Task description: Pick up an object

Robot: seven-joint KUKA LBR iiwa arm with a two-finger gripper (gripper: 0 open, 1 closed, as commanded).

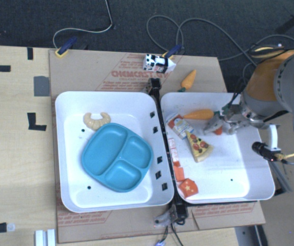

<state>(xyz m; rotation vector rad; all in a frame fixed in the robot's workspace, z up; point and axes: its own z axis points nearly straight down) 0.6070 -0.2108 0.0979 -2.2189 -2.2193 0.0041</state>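
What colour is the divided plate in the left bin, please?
Light blue; the divided plate shows clearly in the camera view.

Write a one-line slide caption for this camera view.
Gripper reaches into the right bin near a toy carrot and pizza slice.

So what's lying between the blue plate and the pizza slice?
In the camera view, between the blue plate and the pizza slice run the bins' adjoining rims, then a red-and-white packet.

Even, bright overhead light; the white bins [239, 160] near glare, with soft short shadows. Mild softness throughout, and the arm [270, 86] at three o'clock looks slightly blurred.
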